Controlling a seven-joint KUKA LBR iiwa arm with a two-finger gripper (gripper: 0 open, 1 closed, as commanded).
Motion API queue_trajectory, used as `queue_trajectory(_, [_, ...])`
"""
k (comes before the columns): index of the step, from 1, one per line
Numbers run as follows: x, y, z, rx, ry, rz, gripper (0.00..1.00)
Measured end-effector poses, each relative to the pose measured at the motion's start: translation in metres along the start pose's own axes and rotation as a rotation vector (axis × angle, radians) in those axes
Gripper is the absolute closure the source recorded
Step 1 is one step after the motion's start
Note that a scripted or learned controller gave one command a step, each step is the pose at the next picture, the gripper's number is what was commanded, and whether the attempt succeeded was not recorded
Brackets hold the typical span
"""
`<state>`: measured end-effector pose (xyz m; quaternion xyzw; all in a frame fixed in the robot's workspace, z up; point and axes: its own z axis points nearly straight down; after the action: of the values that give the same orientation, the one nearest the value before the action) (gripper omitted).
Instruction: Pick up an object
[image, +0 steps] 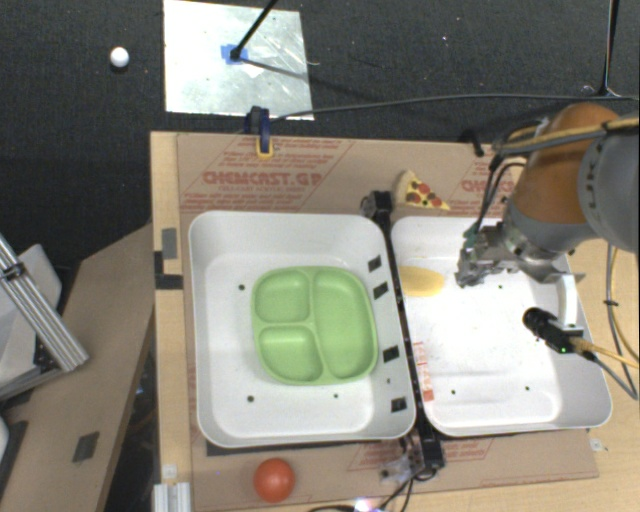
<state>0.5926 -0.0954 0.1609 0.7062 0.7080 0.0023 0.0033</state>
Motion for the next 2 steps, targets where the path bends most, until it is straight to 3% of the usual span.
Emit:
queue_trajectory(1, [0.000,0.002,-0.052,0.001,0.000,-0.001,1.00])
queue_trajectory(2, [0.047,0.011,-0.047,0.005,0.003,-0.006,1.00])
